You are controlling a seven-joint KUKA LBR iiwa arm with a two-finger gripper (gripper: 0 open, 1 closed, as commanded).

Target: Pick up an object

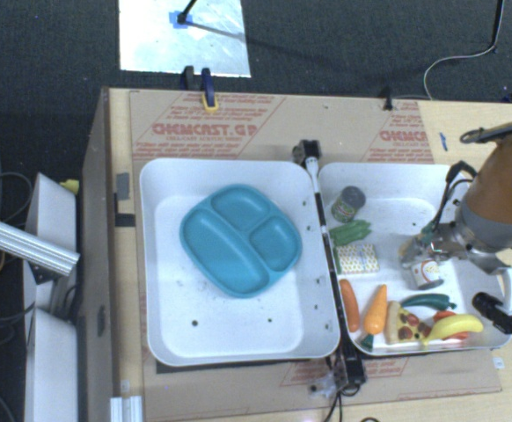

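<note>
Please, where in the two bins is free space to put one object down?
Free: the left white bin floor below the blue divided plate, and the right white bin strip above the small can. Crowded: its lower part, around the yellow banana.

A blue divided plate point(241, 239) fills one white bin point(175, 323), while the other white bin point(388, 183) holds two orange carrots point(362, 306), a yellow banana point(454, 326), green vegetables point(351, 232) and what appears to be a speckled sponge point(357, 258).
</note>
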